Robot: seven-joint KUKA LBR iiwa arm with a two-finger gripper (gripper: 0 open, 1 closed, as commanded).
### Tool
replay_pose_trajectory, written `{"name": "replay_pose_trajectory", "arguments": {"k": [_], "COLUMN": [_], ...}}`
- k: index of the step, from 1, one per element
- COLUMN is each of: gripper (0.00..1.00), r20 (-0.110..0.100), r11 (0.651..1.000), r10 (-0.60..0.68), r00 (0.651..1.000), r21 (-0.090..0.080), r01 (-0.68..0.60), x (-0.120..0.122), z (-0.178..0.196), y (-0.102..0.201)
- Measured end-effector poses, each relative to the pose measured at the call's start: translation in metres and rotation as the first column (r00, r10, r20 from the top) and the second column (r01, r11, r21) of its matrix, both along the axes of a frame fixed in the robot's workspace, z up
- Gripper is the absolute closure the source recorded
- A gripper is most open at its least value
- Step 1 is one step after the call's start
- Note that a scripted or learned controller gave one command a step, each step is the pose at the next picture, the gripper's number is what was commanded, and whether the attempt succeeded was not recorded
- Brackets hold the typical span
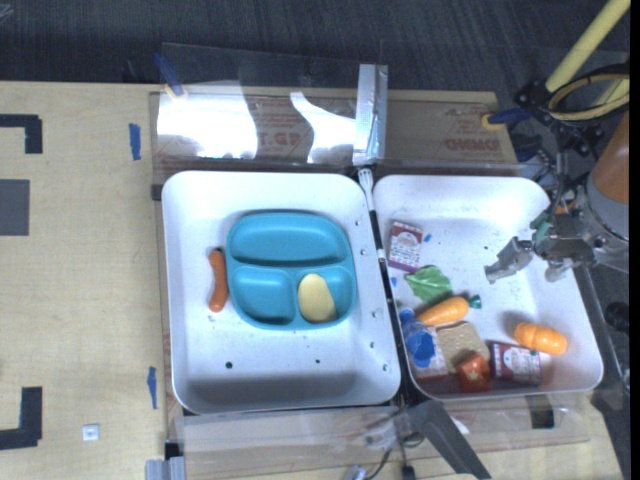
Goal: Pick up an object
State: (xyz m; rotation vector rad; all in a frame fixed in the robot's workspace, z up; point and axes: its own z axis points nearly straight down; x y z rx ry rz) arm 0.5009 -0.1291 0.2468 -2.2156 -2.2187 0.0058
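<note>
My gripper (508,259) hangs over the right part of the right bin (470,193), above bare white floor, with the arm coming in from the right edge. No object shows in it. Below and left of it lie an orange carrot (443,311) and a green leafy piece (430,283). A small orange toy (541,339) lies below the gripper near the bin's right wall. A red-and-white packet (404,245) sits at the bin's left side. Along the front wall are a brown slice (460,343), a red bottle (505,363) and a blue piece (418,348).
The left bin (190,358) holds a blue divided plate (270,253) with a yellow oval item (316,297) in its lower right compartment. An orange-red sausage shape (217,280) lies left of the plate. A yellow pole and cables (590,58) stand at the back right.
</note>
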Motion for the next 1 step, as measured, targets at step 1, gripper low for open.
{"name": "replay_pose_trajectory", "arguments": {"k": [1], "gripper": [0.0], "r20": [0.011], "r11": [1.0], "r10": [0.014], "r00": [1.0], "r21": [-0.002], "r01": [-0.014], "x": [0.0001], "z": [-0.1485], "y": [0.0286]}}
